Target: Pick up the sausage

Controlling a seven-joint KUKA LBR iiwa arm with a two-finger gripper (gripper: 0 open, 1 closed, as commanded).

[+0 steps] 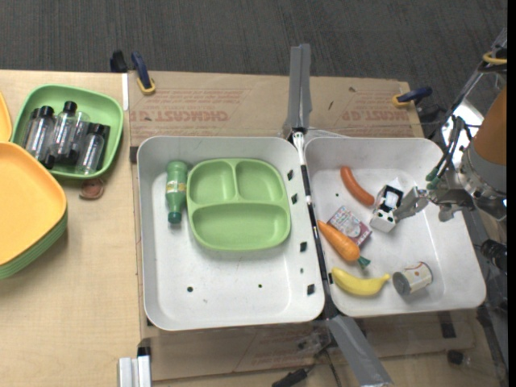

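Observation:
The sausage [356, 185] is a short orange-red link lying at a slant in the upper left part of the right bin [451, 248]. My gripper [414, 203] reaches in from the right edge and hangs low over the bin's middle right, a hand's width to the right of the sausage. A small white and black object [387, 208] sits right by the gripper's tip, between it and the sausage. Nothing touches the sausage.
The right bin also holds a pink packet [349, 224], a carrot [339, 242], a banana [360, 283] and a small can [414, 279]. A green divided plate [239, 204] and green bottle [175, 190] lie in the left bin [234, 297]. A tray of bottles [68, 131] stands far left.

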